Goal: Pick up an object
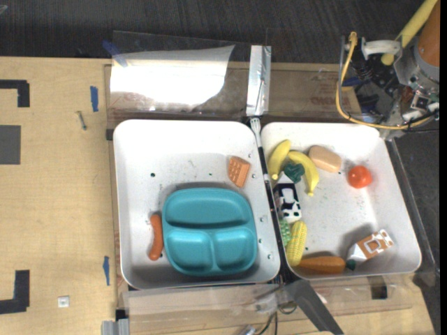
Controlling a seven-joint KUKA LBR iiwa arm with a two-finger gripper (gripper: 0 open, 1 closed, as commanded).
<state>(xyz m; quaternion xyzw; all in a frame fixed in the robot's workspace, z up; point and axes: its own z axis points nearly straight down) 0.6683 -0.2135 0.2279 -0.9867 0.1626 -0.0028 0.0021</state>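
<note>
Two white bins sat side by side. The left bin [133, 152] held a teal divided tray [208, 230], an orange wedge [238, 170] at one o'clock of it, a sausage [156, 236] at nine. The right bin [398, 208] held bananas [292, 162], bread roll [325, 158], tomato [359, 176], corn [297, 239], carrot [323, 263]. The arm [422, 54] hung at two o'clock; its jaws could not be told.

Two white bins sit side by side. The left bin [133, 145] holds a teal divided tray [208, 230], an orange wedge [238, 170] and a sausage [156, 236]. The right bin [401, 208] holds bananas [293, 162], a tomato [360, 176], corn [297, 241] and a carrot [323, 263]. The arm [422, 40] is at upper right.
</note>
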